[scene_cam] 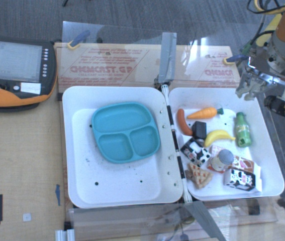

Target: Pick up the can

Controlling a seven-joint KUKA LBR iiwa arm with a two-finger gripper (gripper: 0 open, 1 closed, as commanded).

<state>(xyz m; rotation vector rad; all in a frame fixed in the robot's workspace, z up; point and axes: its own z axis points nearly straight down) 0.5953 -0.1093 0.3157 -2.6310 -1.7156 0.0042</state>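
Note:
The can (223,158) shows a grey round top and a reddish-white body. It sits in the front half of the right bin (272,149), between a banana (217,136) and a printed carton (242,177). My gripper (249,90) hangs over the bin's back right corner, well behind and to the right of the can. Its fingers are open with nothing between them.
Crowded around the can in the right bin are a carrot (202,113), a sausage (183,121), a black box (199,129), a green bottle (242,129), a cow-patterned toy (197,152) and a waffle piece (199,175). The left bin (77,185) holds a teal divided plate (126,132). A teach pendant (16,72) lies far left.

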